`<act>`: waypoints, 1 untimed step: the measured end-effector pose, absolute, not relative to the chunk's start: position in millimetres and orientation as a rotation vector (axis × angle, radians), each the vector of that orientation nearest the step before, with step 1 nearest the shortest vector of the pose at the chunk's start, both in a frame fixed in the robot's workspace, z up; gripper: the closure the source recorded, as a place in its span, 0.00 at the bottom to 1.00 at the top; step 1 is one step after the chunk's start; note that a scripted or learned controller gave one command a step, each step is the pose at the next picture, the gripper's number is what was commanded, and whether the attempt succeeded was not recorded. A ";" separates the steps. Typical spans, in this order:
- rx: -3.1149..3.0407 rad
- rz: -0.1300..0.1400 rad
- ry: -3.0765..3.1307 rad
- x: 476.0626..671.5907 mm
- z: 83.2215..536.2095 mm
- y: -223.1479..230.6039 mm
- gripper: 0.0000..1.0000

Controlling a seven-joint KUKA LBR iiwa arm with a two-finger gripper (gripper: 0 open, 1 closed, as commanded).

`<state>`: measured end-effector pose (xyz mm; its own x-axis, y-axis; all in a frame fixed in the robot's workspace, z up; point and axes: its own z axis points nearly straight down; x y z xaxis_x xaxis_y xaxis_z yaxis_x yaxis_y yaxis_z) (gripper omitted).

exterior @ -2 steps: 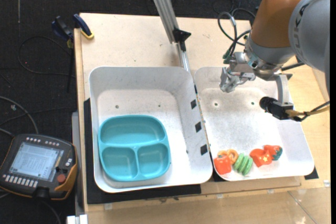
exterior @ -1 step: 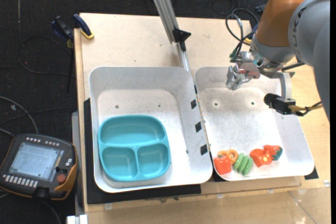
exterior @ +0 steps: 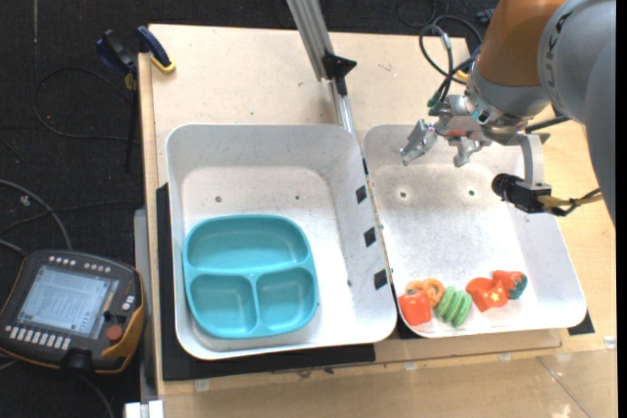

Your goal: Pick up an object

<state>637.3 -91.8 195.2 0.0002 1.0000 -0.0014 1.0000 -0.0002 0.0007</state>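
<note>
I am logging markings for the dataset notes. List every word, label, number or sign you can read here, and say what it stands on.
No text can be read.
Teach pendant: its screen shows lines, too small and blurred to read.
Black marks on the inner wall of the left bin: plain patches, no letters visible.
Teal tray, toy items, gripper: no markings visible.

No text, label or number is legible anywhere.

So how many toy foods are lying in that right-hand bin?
3, along its near edge: an orange pepper at left, a green piece touching it, a red piece at right.
</note>
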 end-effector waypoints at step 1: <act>2.211 0.010 2.220 655.3 284.9 -86.1 0.00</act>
